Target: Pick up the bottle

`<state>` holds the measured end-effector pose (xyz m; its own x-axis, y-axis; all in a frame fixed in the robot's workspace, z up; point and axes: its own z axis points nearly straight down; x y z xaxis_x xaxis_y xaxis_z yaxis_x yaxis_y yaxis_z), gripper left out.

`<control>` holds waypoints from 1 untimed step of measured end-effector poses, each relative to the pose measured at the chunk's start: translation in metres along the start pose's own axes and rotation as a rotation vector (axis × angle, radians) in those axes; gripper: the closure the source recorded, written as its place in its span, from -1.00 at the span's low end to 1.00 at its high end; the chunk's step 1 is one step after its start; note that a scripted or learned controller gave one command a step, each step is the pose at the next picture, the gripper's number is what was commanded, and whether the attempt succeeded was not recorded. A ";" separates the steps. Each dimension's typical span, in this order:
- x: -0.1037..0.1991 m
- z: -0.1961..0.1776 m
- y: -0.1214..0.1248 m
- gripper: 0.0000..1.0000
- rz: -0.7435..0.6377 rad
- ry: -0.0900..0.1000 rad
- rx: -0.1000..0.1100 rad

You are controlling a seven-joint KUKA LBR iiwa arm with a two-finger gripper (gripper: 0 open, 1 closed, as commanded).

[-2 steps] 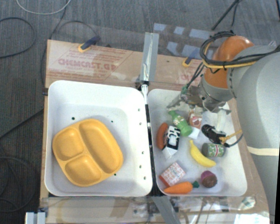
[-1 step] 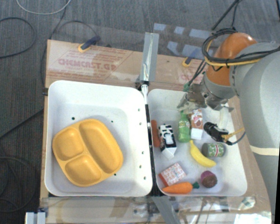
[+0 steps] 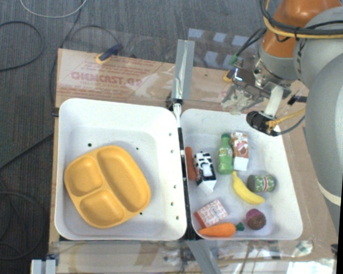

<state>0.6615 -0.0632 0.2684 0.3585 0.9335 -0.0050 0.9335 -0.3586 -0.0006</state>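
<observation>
The green bottle stands in the right bin, toward its far side, touching a small carton on one side, with a cow-patterned carton near the other. The gripper hangs above the bin's far rim, apart from the bottle; presumably staged for descent. The state of the jaws cannot be told: wrist and cabling obscure them. The bottle's label is illegible.
</observation>
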 end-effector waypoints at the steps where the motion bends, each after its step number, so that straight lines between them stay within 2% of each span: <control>1: -0.023 -0.004 -0.068 1.00 0.003 0.000 0.001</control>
<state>0.5900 -0.0599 0.2724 0.3617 0.9323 -0.0055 0.9323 -0.3617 -0.0019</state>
